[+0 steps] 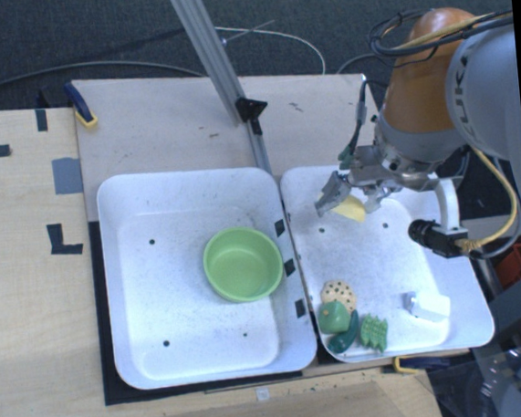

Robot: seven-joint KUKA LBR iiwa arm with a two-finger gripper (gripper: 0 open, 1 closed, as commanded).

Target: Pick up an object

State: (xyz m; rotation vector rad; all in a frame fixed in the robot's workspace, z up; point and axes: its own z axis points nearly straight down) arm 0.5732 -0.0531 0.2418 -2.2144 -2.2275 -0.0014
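My gripper (pixel 350 202) hangs over the far end of the right bin (pixel 449 267). Its two dark fingers stand either side of a small yellow object (pixel 351 210), which shows between the fingertips; the gripper is shut on it. Near the front of the same bin lie a tan spotted piece (pixel 338 293), a round green piece (pixel 334 316), a dark teal piece (pixel 345 340) and a leafy green piece (pixel 374 331). A small white block (pixel 426 305) rests at the front right.
A green bowl (pixel 242 264) sits in the middle of the left bin (pixel 137 261). A grey pole (pixel 213 52) slants down to the wall between the bins. Cables loop beside the arm on the right.
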